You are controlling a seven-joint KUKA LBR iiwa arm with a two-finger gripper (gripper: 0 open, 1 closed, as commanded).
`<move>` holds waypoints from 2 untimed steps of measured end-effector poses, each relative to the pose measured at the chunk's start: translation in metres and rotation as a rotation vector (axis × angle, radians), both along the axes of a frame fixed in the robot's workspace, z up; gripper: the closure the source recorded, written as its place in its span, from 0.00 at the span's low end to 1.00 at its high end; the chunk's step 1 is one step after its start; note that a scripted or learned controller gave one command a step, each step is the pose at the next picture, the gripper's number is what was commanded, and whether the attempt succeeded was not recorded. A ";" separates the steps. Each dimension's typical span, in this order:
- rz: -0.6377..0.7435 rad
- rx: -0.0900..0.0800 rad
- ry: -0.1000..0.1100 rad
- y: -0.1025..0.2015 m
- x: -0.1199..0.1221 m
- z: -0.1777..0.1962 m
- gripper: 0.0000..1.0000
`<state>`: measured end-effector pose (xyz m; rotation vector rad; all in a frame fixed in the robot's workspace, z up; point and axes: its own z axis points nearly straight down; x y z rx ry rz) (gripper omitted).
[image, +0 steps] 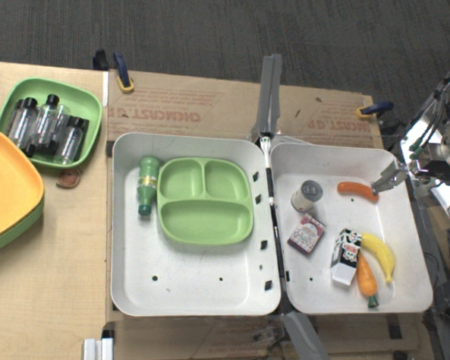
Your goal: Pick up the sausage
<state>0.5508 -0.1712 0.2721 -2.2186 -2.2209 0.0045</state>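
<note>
The sausage, orange-red and short, lies flat in the right bin near its far right corner. My gripper reaches in from the right edge of the camera view. Its tip sits low, just right of the sausage's right end and very close to it. Nothing is visibly held.
The right bin also holds a small grey can, a pink card packet, a milk carton, a banana and a carrot. A green divided plate and a green bottle lie in the left bin.
</note>
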 end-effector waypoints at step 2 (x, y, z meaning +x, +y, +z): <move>0.071 -0.003 -0.004 -0.035 0.086 -0.094 1.00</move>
